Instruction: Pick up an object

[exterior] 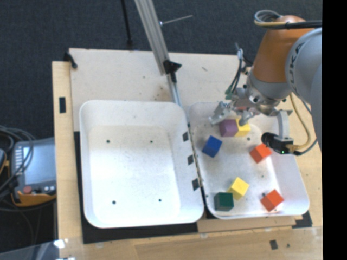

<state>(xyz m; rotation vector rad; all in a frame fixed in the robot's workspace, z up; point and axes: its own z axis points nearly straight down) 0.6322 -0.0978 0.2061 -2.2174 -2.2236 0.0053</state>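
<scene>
A: Gripper (pixel 234 114) sits over the upper part of the right bin (pixel 295 173), and we see the purple cube (pixel 228 127) just below it, at about six o'clock from the fingertips.

B: Is it grasping that cube?

A: We cannot tell; the fingers blur into the wrist hardware, so released or clenched is beyond us. The cube seems to touch the gripper's lower edge.

B: Which way does the cube point?

A: It is a cube, so we find no long axis; its faces sit roughly square to the bin walls.

B: What crowds it?

A: A yellow block (pixel 243 128) lies just beside it at three o'clock, partly under the gripper. The blue cube (pixel 212 146) is near at seven o'clock, turned on a diagonal. An orange cube (pixel 260 153) lies at four o'clock. Well apart, along the bin's lower edge, we see a second yellow cube (pixel 239 187), a green cube (pixel 223 201) and a second orange cube (pixel 272 200).

B: And the left bin (pixel 87 145)?

A: It adjoins the right bin.
</scene>
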